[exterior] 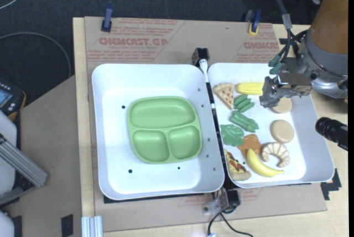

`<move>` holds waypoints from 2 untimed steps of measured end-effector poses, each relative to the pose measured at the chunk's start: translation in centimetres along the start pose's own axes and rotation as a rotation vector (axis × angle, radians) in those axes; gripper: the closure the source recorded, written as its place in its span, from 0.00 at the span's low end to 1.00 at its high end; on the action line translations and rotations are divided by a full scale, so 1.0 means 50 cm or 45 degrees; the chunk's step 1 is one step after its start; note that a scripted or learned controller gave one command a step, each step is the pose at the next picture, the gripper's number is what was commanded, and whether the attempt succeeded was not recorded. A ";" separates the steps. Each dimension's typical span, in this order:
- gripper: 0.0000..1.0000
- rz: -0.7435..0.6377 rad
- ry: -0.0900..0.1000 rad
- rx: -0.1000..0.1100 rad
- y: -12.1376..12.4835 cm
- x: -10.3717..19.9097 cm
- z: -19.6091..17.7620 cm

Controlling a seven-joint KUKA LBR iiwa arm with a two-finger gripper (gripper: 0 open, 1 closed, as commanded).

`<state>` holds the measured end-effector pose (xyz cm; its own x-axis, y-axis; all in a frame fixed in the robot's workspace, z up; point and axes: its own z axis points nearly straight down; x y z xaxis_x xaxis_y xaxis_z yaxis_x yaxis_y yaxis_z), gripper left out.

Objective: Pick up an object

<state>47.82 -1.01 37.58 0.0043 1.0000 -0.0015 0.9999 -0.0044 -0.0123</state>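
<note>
Overhead view of the bench as I see it from my station. The gripper (272, 98) hangs low over the upper part of the right bin (312, 119), directly above a pale round biscuit-like piece (282, 105) that shows partly from under its lower right side. I cannot tell whether its fingers are apart or together, nor whether anything sits between them (the dark body of the tool hides the tips).

The relation I would steer by: the nearest candidate lies just beneath and slightly to the lower right of the tool, while the corn cob (250, 88) lies just to its left with its long axis running left to right, and the green pea pods (242, 111) lie to its lower left, slanting down to the right.

Count of items in the right bin:
- one pizza slice (224, 94)
- one corn cob
- two pea pods
- one leafy green piece (232, 134)
- one orange piece (250, 143)
- two pale round pieces, the second (282, 131) lying well clear below the tool
- one croissant (276, 153)
- one banana (261, 166)
- one small item at the lower left corner (237, 165), too small to name

The left bin (105, 119) holds one green divided plate (164, 129) with three compartments.
</note>
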 end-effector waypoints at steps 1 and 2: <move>1.00 0.004 0.000 -0.002 0.001 -0.113 0.185; 1.00 -0.016 0.007 -0.001 0.002 0.073 0.340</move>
<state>47.73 2.63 20.55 -0.0085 1.0000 0.0038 0.9999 0.0086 -0.0113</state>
